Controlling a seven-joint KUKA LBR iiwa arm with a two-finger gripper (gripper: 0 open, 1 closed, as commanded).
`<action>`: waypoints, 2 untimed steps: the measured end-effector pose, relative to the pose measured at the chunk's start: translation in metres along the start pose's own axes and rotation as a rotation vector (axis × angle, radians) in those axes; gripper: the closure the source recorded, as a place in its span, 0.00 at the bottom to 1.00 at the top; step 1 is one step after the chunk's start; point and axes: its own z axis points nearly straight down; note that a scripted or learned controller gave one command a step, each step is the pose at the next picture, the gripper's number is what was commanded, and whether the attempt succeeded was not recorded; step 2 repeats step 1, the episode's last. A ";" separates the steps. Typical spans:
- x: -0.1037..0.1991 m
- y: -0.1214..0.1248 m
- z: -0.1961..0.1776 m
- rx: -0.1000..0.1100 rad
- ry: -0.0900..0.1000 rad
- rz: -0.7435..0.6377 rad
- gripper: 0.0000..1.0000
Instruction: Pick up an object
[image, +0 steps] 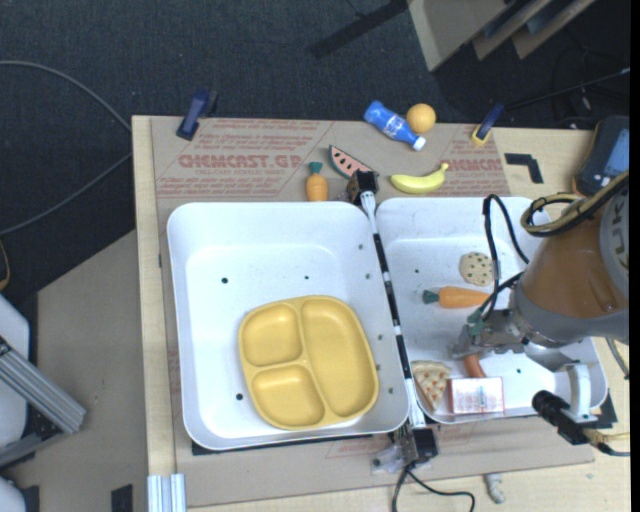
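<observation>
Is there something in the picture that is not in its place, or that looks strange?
Yes. Several toy foods lie on the brown cardboard sheet behind the two white bins, not inside them: a yellow banana, a blue bottle, an orange ball, a watermelon slice and a small carrot-like piece.

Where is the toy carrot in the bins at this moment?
The toy carrot lies in the right bin, near its middle, just below the round cookie and to the left of the claw.
</observation>
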 end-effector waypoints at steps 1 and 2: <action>0.084 0.019 -0.091 0.000 0.001 -0.003 1.00; 0.084 0.019 -0.091 0.000 0.001 -0.003 1.00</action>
